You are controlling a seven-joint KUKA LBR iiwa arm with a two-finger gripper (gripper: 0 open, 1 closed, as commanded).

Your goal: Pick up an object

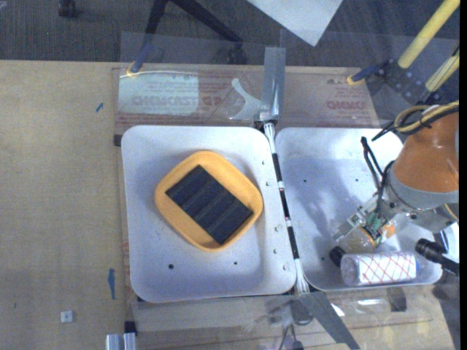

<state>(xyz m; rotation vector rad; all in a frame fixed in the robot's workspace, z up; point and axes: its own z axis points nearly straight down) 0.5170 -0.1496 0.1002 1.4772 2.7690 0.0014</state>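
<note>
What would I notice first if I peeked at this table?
The big yellow pad with a dark ribbed middle, lying alone in the left bin. Next, the arm's bright orange band over the right bin, where a white roll with red criss-cross lines lies along the near edge.

Bright, even light (slightly soft)

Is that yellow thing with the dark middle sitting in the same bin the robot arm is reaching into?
No, the yellow object lies in the left bin, while the gripper is over the right bin.
</note>
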